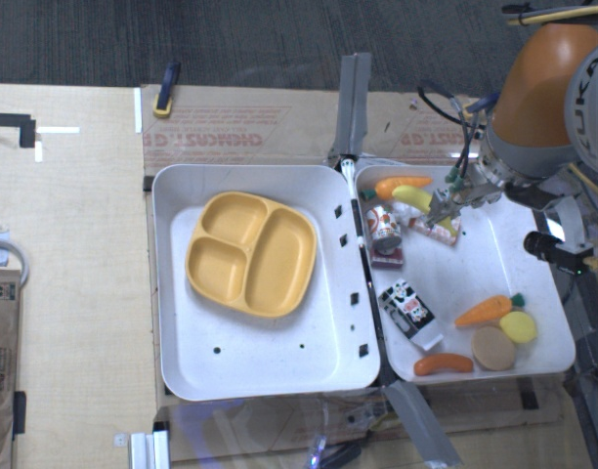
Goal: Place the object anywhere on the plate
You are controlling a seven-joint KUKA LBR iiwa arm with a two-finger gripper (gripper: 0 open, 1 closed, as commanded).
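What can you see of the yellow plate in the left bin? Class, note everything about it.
The yellow plate looks like matte plastic, a rounded square with three compartments: two small ones on the left side and one long one on the right, split by raised ridges. It lies flat and right way up, turned slightly askew, in the upper middle of the left bin. It rests on the bin's white floor, and nothing lies on it.

A broad, rounded orange band (543,86) is seen above the wrist, adjoined by a grey casing (590,91) on which black letters are partly shown. Dark cables (453,106) are looped beside the band. Below it, a metallic grey gripper (442,207) of small angular parts is mounted.
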